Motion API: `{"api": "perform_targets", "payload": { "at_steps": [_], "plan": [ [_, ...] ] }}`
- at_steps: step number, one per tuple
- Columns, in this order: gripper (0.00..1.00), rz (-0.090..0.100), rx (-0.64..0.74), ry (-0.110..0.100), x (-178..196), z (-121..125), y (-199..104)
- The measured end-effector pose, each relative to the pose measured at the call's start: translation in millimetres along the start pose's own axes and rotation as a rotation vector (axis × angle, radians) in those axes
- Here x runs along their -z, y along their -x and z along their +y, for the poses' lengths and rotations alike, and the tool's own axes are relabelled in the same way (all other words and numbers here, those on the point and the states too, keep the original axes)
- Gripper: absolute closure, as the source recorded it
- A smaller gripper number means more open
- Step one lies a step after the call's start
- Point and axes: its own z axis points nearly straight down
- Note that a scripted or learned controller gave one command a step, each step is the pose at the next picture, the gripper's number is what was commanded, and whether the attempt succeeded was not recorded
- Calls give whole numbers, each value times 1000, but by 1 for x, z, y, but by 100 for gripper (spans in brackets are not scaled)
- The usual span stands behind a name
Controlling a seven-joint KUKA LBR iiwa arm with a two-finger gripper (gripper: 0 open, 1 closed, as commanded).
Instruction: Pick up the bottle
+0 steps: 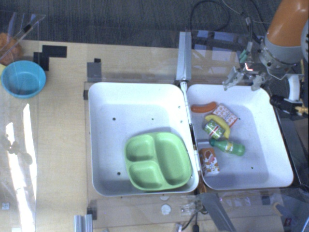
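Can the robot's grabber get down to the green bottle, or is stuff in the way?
Probably yes. The gripper hangs over the far edge of the right bin, and the green bottle lies on its side with nothing on top. Only the banana and can crowd one end.

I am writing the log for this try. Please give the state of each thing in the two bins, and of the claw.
bottle: lying on its side, right bin, not held.
can: lying tilted, touching the banana.
banana: lying flat.
sausage: lying flat, apart.
small carton: lying flat.
green tray: right way up, left bin.
claw: open, above the right bin's far edge.
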Motion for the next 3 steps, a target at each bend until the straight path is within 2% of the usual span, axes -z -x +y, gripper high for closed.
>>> {"api": "perform_targets", "payload": {
  "at_steps": [1, 2, 3],
  "plan": [
    [0, 1, 49, -1, -148, -31, -17],
    [0, 0, 107, 7, -177, -84, -10],
    [0, -1, 21, 13, -176, -128, -16]
  ]
}}
